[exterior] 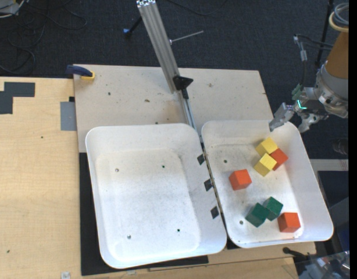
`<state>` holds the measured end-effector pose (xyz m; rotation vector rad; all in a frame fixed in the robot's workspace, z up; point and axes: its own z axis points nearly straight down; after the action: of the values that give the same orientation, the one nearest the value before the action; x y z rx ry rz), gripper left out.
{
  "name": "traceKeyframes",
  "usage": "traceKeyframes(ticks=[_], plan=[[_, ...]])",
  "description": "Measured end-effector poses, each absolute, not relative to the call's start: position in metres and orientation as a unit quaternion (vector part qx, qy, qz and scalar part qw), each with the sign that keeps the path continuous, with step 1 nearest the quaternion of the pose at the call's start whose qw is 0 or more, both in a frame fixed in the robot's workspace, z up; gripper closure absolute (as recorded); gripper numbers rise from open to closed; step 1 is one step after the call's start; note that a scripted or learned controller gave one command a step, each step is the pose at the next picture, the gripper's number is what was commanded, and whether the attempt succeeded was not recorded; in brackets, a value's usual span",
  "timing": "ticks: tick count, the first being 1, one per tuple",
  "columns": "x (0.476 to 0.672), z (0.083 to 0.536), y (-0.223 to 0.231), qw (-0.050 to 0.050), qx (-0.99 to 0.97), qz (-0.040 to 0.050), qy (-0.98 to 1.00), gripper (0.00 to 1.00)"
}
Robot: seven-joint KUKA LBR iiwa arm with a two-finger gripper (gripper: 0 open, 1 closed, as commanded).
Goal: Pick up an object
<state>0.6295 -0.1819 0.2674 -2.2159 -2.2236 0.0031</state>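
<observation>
Over the far right corner of the right bin: the gripper (295, 116) is hovering with nothing between its fingers; whether they are spread or closed, I cannot tell.
Right bin (318, 205): it is holding all blocks, namely two yellow blocks (266, 156), three orange-red blocks (240, 179) and two green blocks (264, 210).
Best target: the lone orange-red block, because it is standing apart from the others.
Advice: the arm should be descending straight, centring before closing.
Risk: the touching yellow pair is crowding a grasp.
</observation>
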Motion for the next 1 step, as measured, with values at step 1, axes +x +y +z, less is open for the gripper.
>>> traceKeyframes(ticks=[1], plan=[[0.6271,0.2139,-0.1917,0.003,-0.708,0.0024,-0.707,0.0]])
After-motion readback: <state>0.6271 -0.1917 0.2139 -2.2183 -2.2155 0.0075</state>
